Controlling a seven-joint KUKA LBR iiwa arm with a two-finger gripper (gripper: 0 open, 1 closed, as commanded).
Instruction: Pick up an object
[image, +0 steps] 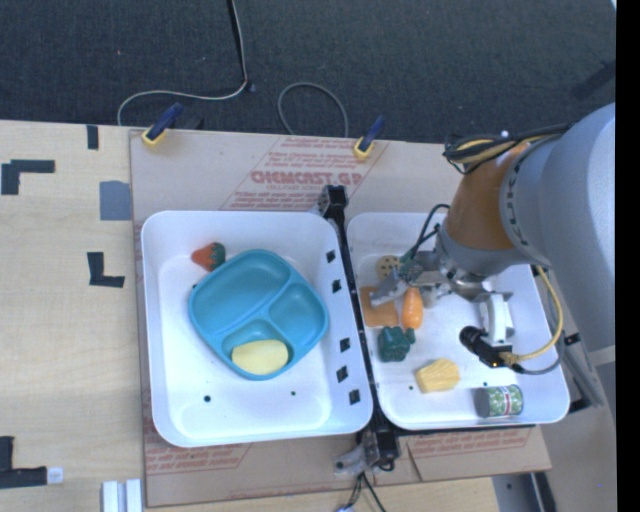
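My gripper (412, 282) sits low in the right bin (530, 405) over the orange carrot (411, 308); finger state indeterminable.

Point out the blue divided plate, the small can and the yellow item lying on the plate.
blue divided plate (262, 296): camera view, on its bare upper compartment.
small can (499, 401): camera view, on its side wall.
yellow item (260, 355): camera view, on its top middle.
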